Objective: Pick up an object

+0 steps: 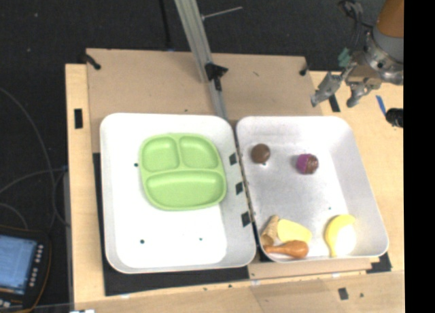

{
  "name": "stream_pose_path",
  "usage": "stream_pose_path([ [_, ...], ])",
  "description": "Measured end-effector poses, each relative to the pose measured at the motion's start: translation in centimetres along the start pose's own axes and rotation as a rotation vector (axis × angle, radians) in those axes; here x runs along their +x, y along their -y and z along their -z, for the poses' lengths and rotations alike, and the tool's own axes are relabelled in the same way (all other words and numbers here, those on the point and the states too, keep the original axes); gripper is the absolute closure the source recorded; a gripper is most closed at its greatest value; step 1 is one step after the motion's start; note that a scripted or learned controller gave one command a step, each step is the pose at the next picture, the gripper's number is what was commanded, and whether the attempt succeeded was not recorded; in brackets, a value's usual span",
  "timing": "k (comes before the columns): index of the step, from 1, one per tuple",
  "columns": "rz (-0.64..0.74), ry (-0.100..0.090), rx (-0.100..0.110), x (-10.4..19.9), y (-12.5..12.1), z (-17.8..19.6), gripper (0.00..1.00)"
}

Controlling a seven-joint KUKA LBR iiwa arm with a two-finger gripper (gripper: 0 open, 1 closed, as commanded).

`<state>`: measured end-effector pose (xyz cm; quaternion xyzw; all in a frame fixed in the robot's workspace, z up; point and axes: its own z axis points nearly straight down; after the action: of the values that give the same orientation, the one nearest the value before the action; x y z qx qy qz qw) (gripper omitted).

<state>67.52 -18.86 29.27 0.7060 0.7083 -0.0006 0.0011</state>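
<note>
The jaws of the gripper [345, 97] stand open and empty above the right bin's [353, 143] far rim. The round purple object [306, 163] may roll away if touched off-centre.

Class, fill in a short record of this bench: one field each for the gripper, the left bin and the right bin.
gripper: open, holding nothing, above the bench beyond the right bin's far edge
left bin: holds a green divided plate
right bin: brown ball, purple ball, yellow pieces and an orange piece along the near edge
</note>
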Motion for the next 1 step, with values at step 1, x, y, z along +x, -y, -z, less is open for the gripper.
stream_pose_path([
  [1,0.001,0.001,0.001,-0.02,0.01,0.01,0.0],
])
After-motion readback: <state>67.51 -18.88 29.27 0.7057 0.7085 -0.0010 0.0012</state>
